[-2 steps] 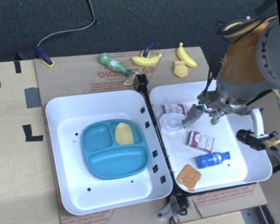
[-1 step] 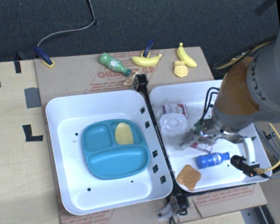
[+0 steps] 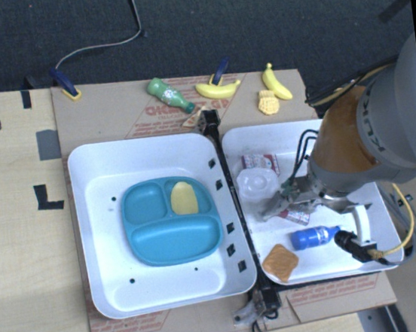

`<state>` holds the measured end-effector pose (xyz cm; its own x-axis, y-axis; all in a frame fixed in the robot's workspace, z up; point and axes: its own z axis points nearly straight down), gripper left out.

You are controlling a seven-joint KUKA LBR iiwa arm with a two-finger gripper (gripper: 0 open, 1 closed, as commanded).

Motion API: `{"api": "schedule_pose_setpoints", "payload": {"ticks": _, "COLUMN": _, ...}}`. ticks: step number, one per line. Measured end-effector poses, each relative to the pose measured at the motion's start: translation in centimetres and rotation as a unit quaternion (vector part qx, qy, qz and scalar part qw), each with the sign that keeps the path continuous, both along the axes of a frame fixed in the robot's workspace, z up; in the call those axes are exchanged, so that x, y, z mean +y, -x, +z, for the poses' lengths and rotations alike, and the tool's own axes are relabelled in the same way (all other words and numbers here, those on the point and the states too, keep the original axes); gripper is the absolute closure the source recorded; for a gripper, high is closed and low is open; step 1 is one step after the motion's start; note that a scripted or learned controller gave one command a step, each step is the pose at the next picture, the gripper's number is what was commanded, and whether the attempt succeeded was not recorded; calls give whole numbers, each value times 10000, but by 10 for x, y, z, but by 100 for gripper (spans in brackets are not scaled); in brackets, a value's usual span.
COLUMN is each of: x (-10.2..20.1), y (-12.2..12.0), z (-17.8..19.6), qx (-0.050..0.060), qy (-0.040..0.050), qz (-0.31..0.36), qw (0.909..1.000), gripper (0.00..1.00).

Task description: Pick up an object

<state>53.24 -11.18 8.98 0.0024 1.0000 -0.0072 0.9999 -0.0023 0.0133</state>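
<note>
My gripper (image 3: 280,203) hangs low in the middle of the right bin (image 3: 391,259), reaching in from the right under the grey arm with its orange band (image 3: 342,144). Just left of it and above lies a clear plastic cup (image 3: 256,182). A red-and-white packet (image 3: 259,162) rests beyond the cup. Another small red-and-white wrapper (image 3: 302,214) is partly hidden beneath the gripper. A blue bottle (image 3: 313,237) lies on its side below the gripper, and a brown toast-like piece (image 3: 281,263) sits at the bin's near left corner.
The left bin (image 3: 110,288) holds a blue divided plate (image 3: 170,223) with a yellow piece (image 3: 184,199) in its upper right compartment. Behind the bins on the cardboard lie a green bottle (image 3: 170,95), two bananas (image 3: 217,89) (image 3: 277,84) and a yellow corn piece (image 3: 267,103).
</note>
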Motion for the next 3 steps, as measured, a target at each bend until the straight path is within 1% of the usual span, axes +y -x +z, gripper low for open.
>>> {"api": "schedule_pose_setpoints", "payload": {"ticks": 1, "x": -2, "y": 29, "z": 0, "qx": -18, "qy": -5, "qz": 14, "qw": 10000, "gripper": 0}}
{"api": "schedule_pose_setpoints", "payload": {"ticks": 2, "x": 17, "y": -65, "z": 1, "qx": -18, "qy": -11, "qz": 23, "qw": 10000, "gripper": 0}}
{"api": "schedule_pose_setpoints", "payload": {"ticks": 3, "x": 17, "y": -66, "z": 12, "qx": -35, "qy": -4, "qz": 24, "qw": 10000, "gripper": 100}}
